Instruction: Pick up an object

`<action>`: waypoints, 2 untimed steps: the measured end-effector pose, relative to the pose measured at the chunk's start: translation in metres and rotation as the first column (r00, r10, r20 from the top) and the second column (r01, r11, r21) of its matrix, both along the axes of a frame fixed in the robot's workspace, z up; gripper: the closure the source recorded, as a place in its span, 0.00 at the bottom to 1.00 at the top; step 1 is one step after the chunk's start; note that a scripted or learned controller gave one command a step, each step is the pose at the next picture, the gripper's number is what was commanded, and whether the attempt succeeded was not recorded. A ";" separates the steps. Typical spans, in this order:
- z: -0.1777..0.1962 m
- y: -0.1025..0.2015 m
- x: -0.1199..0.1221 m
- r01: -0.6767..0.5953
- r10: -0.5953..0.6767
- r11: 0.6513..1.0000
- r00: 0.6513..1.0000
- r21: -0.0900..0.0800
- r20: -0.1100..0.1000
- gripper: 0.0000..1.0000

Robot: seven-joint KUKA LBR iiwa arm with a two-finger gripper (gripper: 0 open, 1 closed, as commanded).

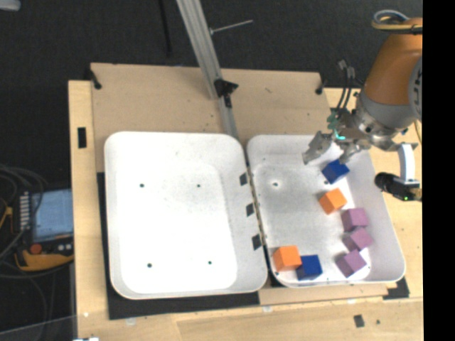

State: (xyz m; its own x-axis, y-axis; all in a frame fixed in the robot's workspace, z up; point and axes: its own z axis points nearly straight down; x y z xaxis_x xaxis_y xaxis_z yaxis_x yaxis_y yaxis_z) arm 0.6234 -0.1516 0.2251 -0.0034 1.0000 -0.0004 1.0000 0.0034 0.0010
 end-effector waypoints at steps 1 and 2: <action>-0.045 -0.007 -0.006 0.005 -0.005 1.000 1.000 -0.002 -0.005 0.00; -0.107 -0.007 -0.011 0.006 -0.006 1.000 1.000 -0.001 -0.006 0.00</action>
